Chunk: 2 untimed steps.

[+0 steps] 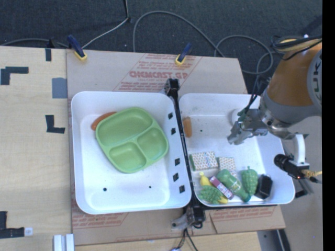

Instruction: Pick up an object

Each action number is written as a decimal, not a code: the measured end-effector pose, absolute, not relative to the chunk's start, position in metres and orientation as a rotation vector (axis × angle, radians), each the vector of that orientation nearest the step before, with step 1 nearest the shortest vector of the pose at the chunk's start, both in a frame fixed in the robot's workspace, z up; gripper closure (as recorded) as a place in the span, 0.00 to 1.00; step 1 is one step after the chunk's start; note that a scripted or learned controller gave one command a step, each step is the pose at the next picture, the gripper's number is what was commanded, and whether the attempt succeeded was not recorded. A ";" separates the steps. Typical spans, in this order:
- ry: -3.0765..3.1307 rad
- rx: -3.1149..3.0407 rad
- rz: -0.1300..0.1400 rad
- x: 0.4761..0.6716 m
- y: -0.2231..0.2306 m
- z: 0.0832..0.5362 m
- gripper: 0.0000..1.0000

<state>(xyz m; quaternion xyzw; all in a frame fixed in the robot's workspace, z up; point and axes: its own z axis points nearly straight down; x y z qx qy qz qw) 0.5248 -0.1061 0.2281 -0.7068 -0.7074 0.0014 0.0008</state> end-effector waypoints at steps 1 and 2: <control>-2.221 -2.218 0.005 0.505 -0.079 0.214 1.00; -2.222 -2.216 0.005 0.484 0.002 0.210 1.00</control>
